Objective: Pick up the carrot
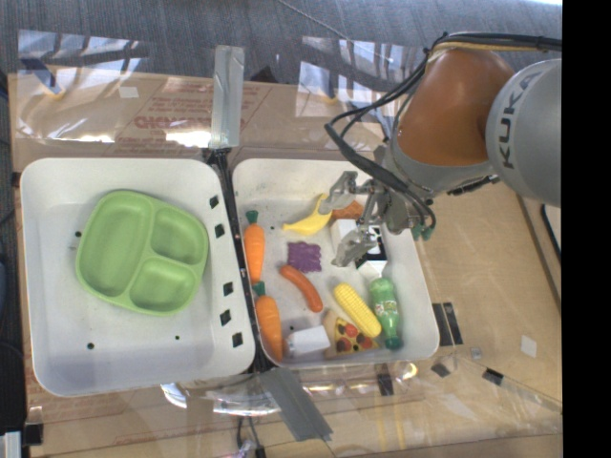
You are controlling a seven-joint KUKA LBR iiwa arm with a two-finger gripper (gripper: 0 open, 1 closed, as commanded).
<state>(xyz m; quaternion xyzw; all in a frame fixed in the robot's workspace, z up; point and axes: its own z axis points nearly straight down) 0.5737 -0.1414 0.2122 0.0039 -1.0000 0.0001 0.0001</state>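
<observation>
Over the right bin (420, 284), the gripper (349, 225) is seen.
Its fingers are spread apart; nothing is held. Two carrots (254, 252) are laid by the left wall.

"KUKA" reads on the grey arm (531, 122).

- Two white bins (38, 256), side by side.
- One green plate (143, 251), in the left bin.
- Two carrots (254, 251), right of the plate, along the right bin's left wall.
- One banana (310, 222).
- One purple piece (304, 256).
- One sausage (301, 287).
- One corn cob (356, 310).
- One green bottle (385, 305).
- One white block (308, 340).
</observation>
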